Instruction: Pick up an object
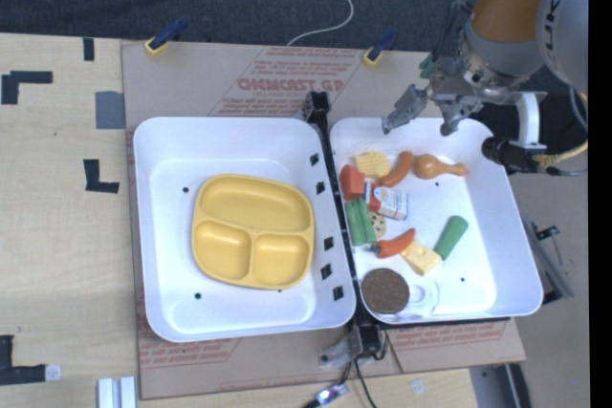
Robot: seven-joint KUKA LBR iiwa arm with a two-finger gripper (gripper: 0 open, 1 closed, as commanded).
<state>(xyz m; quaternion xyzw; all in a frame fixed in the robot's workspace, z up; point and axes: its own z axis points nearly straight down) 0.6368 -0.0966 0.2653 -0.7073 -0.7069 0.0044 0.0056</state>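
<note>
Nothing is picked yet: the two-finger grey gripper (426, 114) is held spread and empty above the far edge of the shallow white right bin (497, 234). The toy food pile sits just below it, the tan drumstick-shaped piece (438, 167) and orange sausage (401, 166) nearest. Descent, closing and lift are all left, as judged.

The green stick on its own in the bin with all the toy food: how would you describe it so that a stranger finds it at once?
Look in the right-hand bin, the one crowded with toy food. Toward its right side lies a short green cylinder, tilted, just right of a yellow cheese wedge. Unlike the other green piece, it lies clear of the pile.
</note>
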